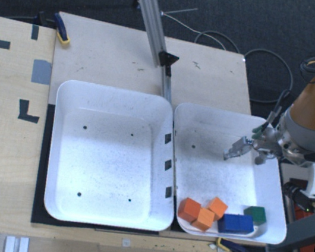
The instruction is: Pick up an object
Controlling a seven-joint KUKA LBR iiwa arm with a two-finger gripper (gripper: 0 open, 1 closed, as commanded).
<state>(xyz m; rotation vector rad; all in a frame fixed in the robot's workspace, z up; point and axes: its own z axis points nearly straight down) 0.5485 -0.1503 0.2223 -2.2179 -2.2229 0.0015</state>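
Note:
Several small blocks lie at the front of the right bin [216, 133]: an orange cube [190, 208], a second orange cube [217, 206], a third orange piece [204, 219], a blue block [235, 224] and a green block [256, 214]. They sit close together near the bin's front rim. My gripper [247, 154] hangs over the back half of the right bin, well behind the blocks. Its fingers [234, 150] are spread open with nothing between them.
The left bin [62, 136] stands beside the right one, sharing a middle rim with black clips. A slanted metal pole [157, 26] rises behind the bins. Cables trail at the back right, and a blue-yellow clamp [61, 30] lies at the back left.

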